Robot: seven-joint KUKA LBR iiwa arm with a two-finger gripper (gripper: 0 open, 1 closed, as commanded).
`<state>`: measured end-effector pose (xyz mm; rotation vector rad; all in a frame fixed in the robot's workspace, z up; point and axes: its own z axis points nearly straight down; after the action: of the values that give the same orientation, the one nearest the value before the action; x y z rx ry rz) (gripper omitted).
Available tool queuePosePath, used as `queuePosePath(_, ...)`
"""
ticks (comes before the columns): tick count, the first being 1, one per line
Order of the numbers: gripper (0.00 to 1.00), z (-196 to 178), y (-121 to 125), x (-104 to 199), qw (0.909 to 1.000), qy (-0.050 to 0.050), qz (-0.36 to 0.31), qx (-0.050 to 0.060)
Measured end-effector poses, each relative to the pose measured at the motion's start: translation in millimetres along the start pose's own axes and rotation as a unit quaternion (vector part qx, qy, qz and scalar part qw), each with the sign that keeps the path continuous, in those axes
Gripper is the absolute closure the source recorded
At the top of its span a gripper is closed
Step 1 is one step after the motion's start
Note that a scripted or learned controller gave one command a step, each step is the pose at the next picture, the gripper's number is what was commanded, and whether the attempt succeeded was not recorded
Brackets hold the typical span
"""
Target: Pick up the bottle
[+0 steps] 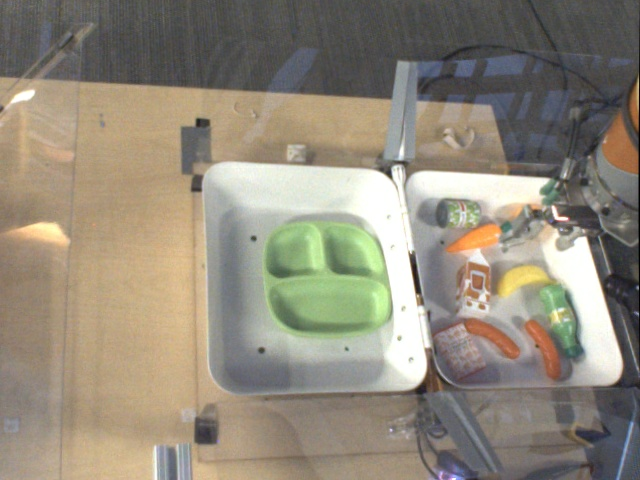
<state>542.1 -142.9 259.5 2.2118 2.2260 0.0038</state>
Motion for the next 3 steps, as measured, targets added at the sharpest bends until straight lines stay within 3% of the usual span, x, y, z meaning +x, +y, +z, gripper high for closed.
queuePosePath(1,0.00,55.5,-16.5,-26.1,0.9985,0.000,-0.056,0.000)
queuePosePath(2,0.00,164.9,-14.6,-61.7,1.0000,-0.001,-0.001,-0.006)
queuePosePath(3,0.00,166.5,67.6,15.8,0.9976,0.000,0.069,-0.008)
